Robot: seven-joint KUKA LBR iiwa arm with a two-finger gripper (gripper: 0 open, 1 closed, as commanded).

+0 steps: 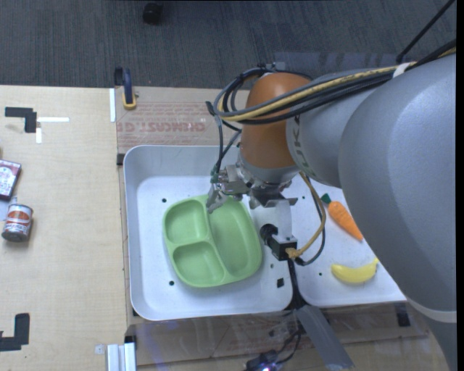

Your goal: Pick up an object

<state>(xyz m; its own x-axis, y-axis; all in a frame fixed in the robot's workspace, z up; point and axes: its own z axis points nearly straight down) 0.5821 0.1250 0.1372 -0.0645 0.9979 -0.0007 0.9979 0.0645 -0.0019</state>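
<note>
Dark grey carpet (217,36) runs along the far side, with a small black object (153,12) on it. The bench top is pale wood (61,239), marked with black brackets (22,117) and white tape (51,121). A brown cardboard sheet (170,123) lies behind the bins, held by a clamp (125,87).

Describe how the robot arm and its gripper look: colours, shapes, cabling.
The thick, rounded matte-grey arm narrows to a glossy orange dome-shaped band above the wrist. A bundle of black and yellow cables runs along it and loops at the band. Below sits a small metallic two-finger gripper with a black block and thin wires beside it.
</note>
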